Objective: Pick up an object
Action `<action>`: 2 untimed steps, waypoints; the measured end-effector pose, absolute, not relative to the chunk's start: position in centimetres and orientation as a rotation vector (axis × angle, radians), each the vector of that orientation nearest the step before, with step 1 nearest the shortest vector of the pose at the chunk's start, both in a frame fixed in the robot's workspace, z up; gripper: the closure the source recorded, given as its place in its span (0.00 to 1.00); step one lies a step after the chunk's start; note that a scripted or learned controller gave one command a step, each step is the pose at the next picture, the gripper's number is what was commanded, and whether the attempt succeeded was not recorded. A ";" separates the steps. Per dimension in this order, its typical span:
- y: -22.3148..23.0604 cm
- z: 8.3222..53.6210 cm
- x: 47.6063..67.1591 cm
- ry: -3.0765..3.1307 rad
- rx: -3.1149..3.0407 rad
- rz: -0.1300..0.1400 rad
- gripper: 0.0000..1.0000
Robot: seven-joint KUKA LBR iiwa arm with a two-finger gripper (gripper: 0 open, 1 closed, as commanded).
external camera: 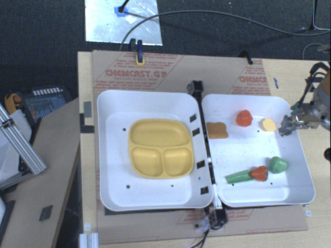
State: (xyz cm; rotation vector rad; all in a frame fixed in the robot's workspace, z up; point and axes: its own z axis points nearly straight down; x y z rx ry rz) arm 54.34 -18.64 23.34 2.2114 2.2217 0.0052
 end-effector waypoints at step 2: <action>-12.7 27.4 55.4 2.231 2.210 0.004 1.00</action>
